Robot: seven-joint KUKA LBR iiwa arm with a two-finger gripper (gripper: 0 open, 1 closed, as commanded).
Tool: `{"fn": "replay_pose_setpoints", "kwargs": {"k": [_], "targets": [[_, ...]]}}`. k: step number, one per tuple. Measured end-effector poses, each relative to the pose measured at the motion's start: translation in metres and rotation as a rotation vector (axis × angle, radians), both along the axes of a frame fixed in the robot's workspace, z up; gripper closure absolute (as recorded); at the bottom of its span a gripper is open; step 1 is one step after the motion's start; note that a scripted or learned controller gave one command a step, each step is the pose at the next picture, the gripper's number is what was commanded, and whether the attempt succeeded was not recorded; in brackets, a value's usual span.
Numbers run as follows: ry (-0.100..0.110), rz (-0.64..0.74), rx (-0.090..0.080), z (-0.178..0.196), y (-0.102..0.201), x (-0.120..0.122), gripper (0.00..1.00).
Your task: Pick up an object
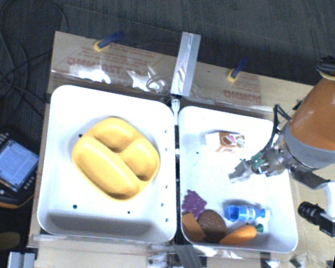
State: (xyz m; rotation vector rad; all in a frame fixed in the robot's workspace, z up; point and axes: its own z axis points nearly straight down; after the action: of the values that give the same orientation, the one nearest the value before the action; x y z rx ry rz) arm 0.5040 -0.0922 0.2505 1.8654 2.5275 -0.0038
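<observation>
Camera view, gripper (241, 171) over right bin (283, 199), finger state cannot be told, blue bottle (244, 212) and carrot (240, 234) below, yellow bananas (115, 157) in left bin (58, 144).

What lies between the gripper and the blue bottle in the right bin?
Bare white bin floor in the camera view: the gripper hovers above and behind the blue bottle, nothing between.

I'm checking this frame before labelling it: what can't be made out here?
- Tool: too small and blurred in the camera view to tell open from shut.
- Card: print too small to read.
- Brown lump: pressed against the carrot and bottle; identity unclear.
- Arm: cut off at the right.
</observation>
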Motion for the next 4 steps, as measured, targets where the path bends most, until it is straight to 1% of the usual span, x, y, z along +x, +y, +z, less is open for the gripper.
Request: {"fn": "replay_pose_setpoints", "kwargs": {"k": [1,2,3,4], "targets": [[0.0,0.0,-0.001,0.0,0.0,0.0,0.0],[0.0,0.24,0.0,-0.057,-0.016,0.049,0.0],[0.001,0.224,-0.001,-0.105,-0.029,0.083,0.0],[-0.011,0.181,-0.007,-0.136,-0.023,0.12,0.0]]}}
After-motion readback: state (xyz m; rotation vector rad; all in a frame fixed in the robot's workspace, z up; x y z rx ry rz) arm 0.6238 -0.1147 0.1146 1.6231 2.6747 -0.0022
